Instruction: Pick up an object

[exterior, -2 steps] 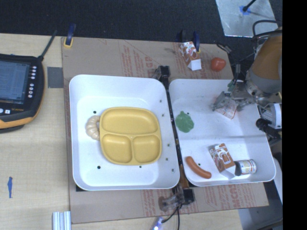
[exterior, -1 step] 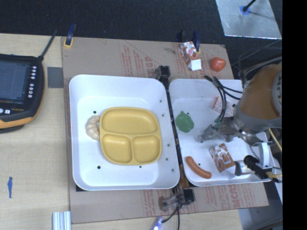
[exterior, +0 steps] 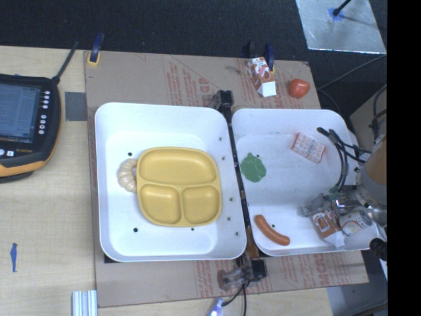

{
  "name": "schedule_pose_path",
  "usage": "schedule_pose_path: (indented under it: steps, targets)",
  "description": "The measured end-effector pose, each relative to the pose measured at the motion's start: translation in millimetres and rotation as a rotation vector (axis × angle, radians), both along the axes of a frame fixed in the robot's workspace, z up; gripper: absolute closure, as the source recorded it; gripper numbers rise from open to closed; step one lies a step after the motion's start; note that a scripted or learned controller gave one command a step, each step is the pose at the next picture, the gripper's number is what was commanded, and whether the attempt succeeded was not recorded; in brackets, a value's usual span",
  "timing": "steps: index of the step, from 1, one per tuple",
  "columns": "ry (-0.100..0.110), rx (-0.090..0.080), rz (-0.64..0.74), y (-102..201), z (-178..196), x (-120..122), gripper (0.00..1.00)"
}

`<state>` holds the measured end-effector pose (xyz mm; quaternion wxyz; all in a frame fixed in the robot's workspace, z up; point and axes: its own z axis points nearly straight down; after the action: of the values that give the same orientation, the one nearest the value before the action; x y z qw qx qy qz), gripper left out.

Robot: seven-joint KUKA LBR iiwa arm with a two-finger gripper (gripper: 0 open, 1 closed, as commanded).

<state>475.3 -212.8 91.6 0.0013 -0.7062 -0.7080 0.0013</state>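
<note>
My gripper (exterior: 331, 208) is low in the front right corner of the right bin (exterior: 283, 127), with the arm coming in from the right edge. It sits right above a brown and white packet (exterior: 327, 224) that lies against the bin's front wall; whether it touches the packet is unclear. Further left along the front of the same bin lies an orange sausage (exterior: 272, 230). A green round piece (exterior: 253, 168) rests near the bin's left wall, and a red and white packet (exterior: 308, 147) lies toward the back.
The left bin (exterior: 118, 242) holds a yellow divided plate (exterior: 178, 185) with a beige pastry-like item (exterior: 126, 174) at its left side. A small carton (exterior: 261, 76) and a red tomato (exterior: 298, 88) stand behind the bins. A teach pendant (exterior: 23, 127) lies far left.
</note>
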Motion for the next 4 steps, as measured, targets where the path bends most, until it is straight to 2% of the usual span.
schedule_pose_path:
  steps: [1, 2, 3, 4]
  targets:
    - [-0.002, 0.000, 0.003, 1.4, 0.5, 79.0, 0.00]
    - [-0.002, 0.001, 0.002, 21.9, 10.9, 135.2, 0.00]
    - [-0.004, -0.001, 0.003, 1.3, 38.5, 181.7, 0.00]
    - [0.000, -0.001, 0.002, 0.3, 72.6, 75.1, 0.00]
